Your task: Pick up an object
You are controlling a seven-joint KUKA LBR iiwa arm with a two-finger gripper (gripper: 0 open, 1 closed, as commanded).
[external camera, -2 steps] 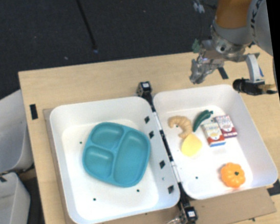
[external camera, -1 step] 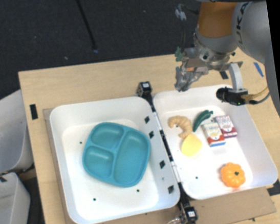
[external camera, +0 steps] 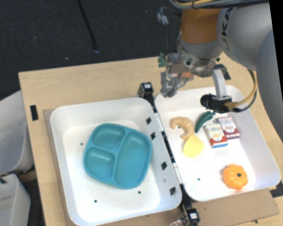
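Observation:
My gripper (external camera: 170, 87) hangs over the far left corner of the right bin (external camera: 259, 171), above its rim, with nothing visible between its fingers. Below it in that bin lie a tan curled piece (external camera: 182, 124), a yellow lemon-like piece (external camera: 192, 146) and a green pepper (external camera: 202, 121). A small red, white and blue box (external camera: 222, 130) lies to their right. An orange pumpkin (external camera: 235, 176) rests near the bin's front. A teal divided plate (external camera: 117, 154) sits in the middle of the left bin (external camera: 76, 208).
A divider with black clips (external camera: 163, 148) runs between the two bins. The wooden bench (external camera: 89, 73) shows beyond the bins' far edge. A white object (external camera: 1, 140) stands off the bench at the left.

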